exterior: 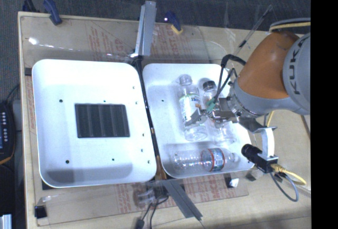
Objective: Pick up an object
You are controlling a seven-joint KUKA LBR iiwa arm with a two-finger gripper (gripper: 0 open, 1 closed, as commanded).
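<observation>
The arm [274, 72] comes in from 3 o'clock, and its orange band sits over the right rim of the right bin [158, 117]. The pincer [210, 109] is low in the middle of this bin, among clear plastic bottles. How far the pincer is open I cannot tell, because the wrist body and the transparent bottles hide it, and I cannot tell if anything is held.

One clear bottle with a green and white label [188, 104] lies along the 12-to-6 line, just at 9 o'clock from the pincer; its cap end points to 12 o'clock. A second small bottle with a dark cap [207, 87] is just beside it, toward 12 o'clock from the pincer. A third bottle with a red and blue label [205, 159] lies crosswise along the 6 o'clock rim of the bin, close to this wall. Between the upright-lying bottle and the left wall of the right bin there is a free white strip of floor.

The left bin [53, 91] touches the right bin along the middle edge. In its floor is a dark ribbed rectangle [102, 120], with open white floor all around it up to the rims.

Both bins stand on the counter [79, 32]. Blue clamps [52, 10] are at its 12 o'clock edge, and a grey metal bar [145, 27] stands at the place where the bins meet.
</observation>
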